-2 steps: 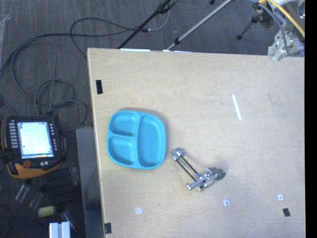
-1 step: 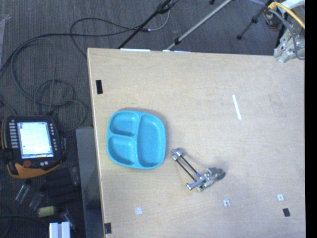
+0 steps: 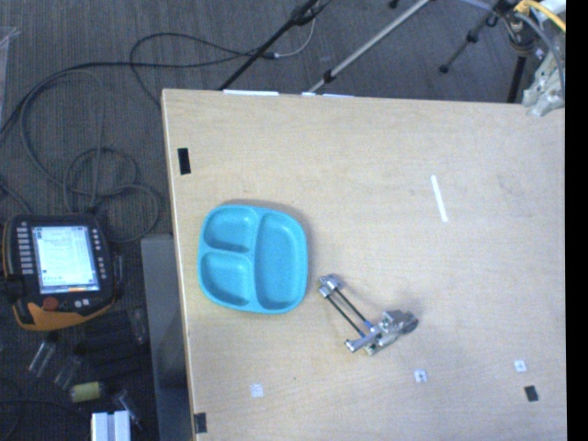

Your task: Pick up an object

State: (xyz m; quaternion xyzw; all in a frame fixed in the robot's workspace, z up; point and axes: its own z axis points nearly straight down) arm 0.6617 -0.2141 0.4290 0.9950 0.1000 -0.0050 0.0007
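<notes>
Robotics lab: teach pendant (image 3: 62,263), floor cables (image 3: 87,90), tripod stands (image 3: 432,7).

Blue three-compartment plate (image 3: 254,258) flat on the bench, left of centre. Small metal clamp-like tool (image 3: 365,318) lies diagonally just right of it, apart.

A single fixed camera looks almost straight down from well above on a pale wooden desk (image 3: 386,200), which fills the right and centre of the view. Dark carpeted floor (image 3: 73,62) with black cables (image 3: 83,168) runs along the left and top.
</notes>
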